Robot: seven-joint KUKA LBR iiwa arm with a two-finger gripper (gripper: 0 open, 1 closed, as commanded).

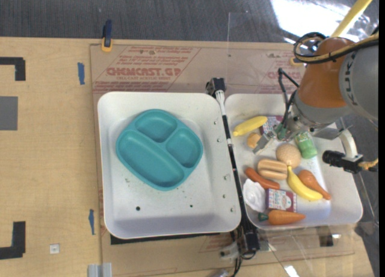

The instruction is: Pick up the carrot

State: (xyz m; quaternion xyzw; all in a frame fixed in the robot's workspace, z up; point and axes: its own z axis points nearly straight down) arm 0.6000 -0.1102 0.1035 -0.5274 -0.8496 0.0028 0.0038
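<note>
The arm [337,83] reaches in from the right over the right bin [349,209], its orange band sitting above the far corner. The gripper [278,131] hangs low over the upper part of that bin, among the food there; whether it is open or closed cannot be made out from this angle.

The carrot [285,216] lies at the bin's near edge: a short orange cone on its side, blunt end to the left, tapering to the right. It sits just below a small red-and-white packet [279,199] and well apart from the gripper.

Between them lies a crowd: a hot dog [272,168], a banana [302,187], a beige egg-like ball [289,153], a green item [305,147] and a yellow corn-like piece [249,126].

In the left bin [120,209] rests a teal divided plate [159,148].
</note>
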